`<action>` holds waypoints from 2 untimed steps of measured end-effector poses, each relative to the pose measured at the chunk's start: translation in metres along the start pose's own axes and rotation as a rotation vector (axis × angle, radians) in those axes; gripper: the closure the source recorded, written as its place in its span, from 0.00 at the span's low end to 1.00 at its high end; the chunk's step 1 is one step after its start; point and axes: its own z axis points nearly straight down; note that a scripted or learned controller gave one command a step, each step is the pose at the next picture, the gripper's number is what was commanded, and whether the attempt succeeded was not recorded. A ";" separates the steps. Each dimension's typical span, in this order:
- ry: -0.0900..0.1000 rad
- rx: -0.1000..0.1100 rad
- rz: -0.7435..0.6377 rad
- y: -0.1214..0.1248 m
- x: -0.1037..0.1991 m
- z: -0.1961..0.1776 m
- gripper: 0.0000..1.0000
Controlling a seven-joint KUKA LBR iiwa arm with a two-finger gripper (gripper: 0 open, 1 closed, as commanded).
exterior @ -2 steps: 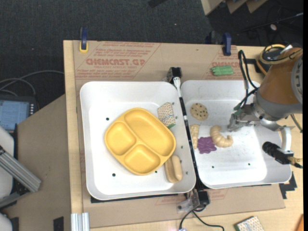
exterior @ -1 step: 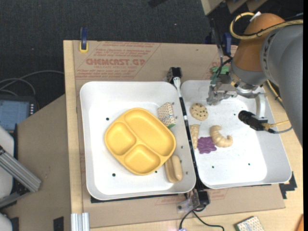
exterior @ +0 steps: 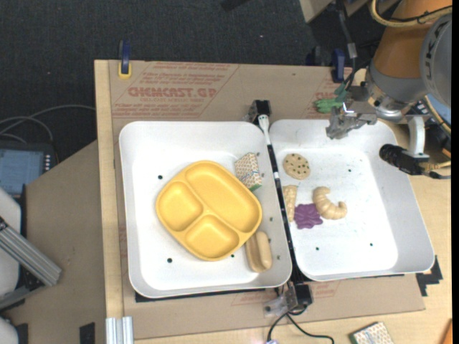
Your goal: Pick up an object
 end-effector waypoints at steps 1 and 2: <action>-0.001 0.002 0.001 0.012 -0.020 -0.040 1.00; 0.002 0.008 -0.001 0.000 -0.001 -0.058 1.00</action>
